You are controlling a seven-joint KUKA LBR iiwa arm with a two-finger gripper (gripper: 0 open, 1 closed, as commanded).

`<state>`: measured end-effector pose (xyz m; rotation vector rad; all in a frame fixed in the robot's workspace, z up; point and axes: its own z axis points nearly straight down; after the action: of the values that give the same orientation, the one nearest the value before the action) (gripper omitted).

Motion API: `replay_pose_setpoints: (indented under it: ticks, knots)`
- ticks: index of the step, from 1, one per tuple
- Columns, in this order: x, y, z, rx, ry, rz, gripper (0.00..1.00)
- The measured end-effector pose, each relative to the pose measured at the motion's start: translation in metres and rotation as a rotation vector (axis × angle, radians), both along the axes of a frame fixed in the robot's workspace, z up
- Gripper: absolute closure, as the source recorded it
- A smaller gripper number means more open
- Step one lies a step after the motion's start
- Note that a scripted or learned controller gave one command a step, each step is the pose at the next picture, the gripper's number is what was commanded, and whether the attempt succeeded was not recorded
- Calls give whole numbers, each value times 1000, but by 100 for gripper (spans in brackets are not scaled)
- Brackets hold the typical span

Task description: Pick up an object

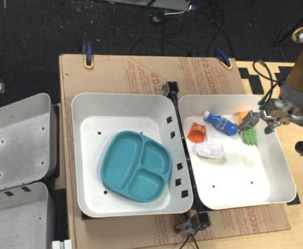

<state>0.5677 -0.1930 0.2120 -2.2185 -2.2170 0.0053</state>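
Camera view looks down on 2 white bins. Nearest in the right bin (276,191) the floor is bare. Further in, close to its left wall, lies a clear crumpled plastic piece (209,150); it looks very light and soft, and it would probably fold or slip under a pinch. Just behind it, almost touching, is an orange object (196,133), small and, I think, stiff enough to take across its narrow sides. Next to that, toward the back wall, a blue bottle (221,124) lies on its side at a slant; it seems light, smooth and round, so it may roll, and the best hold is across the middle of the body. A green object (249,136) with a ribbed top lies near the right wall, and a small orange piece (243,116) is just behind it.

The gripper (252,120) hangs above the green object and the small orange piece, near the bottle's end. Its fingers look a little spread, and I see nothing between them, so it holds nothing.

The left bin (84,139) carries a teal tray (136,166) with 3 compartments, well apart from the gripper.
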Motion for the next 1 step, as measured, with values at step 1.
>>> replay_pose_setpoints:
  ticks: [1]
  knots:
    - [-1,5,-44,0,-2,0,0]
